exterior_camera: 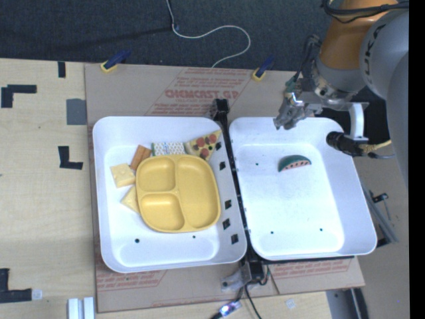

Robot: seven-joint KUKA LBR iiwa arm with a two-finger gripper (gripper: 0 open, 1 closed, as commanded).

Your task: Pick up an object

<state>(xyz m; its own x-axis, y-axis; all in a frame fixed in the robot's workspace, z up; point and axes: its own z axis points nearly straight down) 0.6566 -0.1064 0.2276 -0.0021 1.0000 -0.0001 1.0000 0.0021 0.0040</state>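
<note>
Red printed lettering is running across the far part of the cardboard sheet [192, 92] under the bins, too faint to read. Dark letters on the arm [372, 42] are staying illegible.

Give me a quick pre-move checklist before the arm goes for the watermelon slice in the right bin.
1. Target in view: watermelon slice lies alone in the right bin: ok.
2. Gripper position: over the bin's far rim, apart from the slice, not above it: not ok.
3. Finger opening: cannot tell.
4. Nothing held between the fingers: cannot tell.
5. Path to the slice free of other items: ok.
6. Yellow divided plate and food pieces sit in the left bin, out of the way: ok.
</note>
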